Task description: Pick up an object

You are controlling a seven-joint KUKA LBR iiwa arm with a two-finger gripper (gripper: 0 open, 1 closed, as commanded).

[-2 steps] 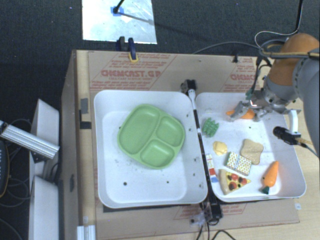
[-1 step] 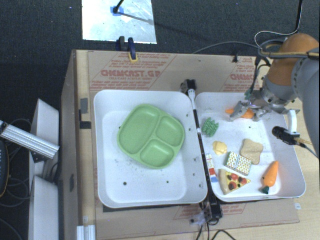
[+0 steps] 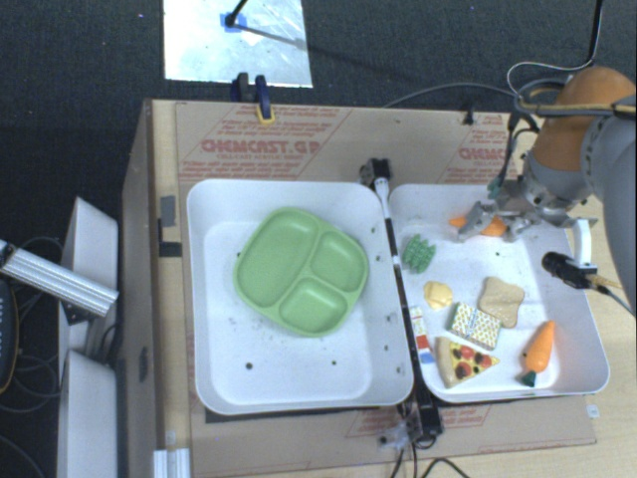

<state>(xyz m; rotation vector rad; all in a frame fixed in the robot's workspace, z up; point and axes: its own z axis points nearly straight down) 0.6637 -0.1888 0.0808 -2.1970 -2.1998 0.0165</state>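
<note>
Small orange piece (image 3: 490,228) lies in the far part of the right bin (image 3: 593,352), directly under the hand (image 3: 495,217). The hand is down at it, metal fingers spread to either side of the piece. Whether the fingers are open or clamped on it, I cannot tell from here; the piece seems to rest on the bin floor.

Other things in the right bin, all apart from the hand: green leafy toy (image 3: 418,254) near the left wall; yellow lump (image 3: 438,293) below it; slice of toast (image 3: 501,300) to its right; checkered cracker (image 3: 475,325) touching the toast's lower edge; pizza slice (image 3: 464,358) at the near left; carrot (image 3: 538,351) at the near right, tilted, green end down.

Arm (image 3: 580,127) comes in from the right, orange band above the grey wrist, cables trailing over it.

Left bin (image 3: 219,366) holds a green divided plate (image 3: 301,270), three sections, set slightly askew near the centre.

Both bins sit side by side on a brown worktop (image 3: 299,142) with red lettering. A blue and yellow clamp (image 3: 261,96) sits at its far edge.
</note>
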